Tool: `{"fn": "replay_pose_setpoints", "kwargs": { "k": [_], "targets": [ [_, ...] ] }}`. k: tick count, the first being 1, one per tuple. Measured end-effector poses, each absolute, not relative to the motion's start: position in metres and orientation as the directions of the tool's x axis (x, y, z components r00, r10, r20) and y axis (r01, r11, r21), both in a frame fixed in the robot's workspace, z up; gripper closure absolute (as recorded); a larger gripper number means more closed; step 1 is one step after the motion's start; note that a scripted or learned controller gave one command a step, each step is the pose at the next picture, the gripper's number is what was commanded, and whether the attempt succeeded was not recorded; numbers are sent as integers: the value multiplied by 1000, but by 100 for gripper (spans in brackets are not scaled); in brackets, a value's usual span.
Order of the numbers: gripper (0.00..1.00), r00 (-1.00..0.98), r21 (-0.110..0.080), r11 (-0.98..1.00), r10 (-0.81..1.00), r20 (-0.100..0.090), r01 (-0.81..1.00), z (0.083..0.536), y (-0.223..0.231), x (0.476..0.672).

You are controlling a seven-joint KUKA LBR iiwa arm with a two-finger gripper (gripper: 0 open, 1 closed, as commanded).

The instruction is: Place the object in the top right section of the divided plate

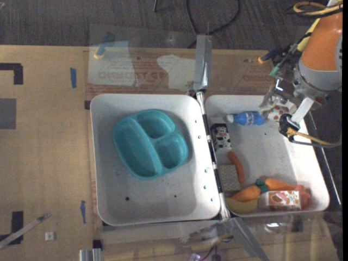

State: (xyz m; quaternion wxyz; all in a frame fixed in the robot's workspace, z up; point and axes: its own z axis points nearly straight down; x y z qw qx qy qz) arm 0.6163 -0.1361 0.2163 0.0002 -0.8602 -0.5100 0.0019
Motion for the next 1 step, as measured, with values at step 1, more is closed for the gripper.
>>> {"fn": "replay_pose_setpoints", "kwargs": {
  "k": [1],
  "targets": [
    [100,613,-5,-613,790,-2,790,184,-69,603]
  ]
}}
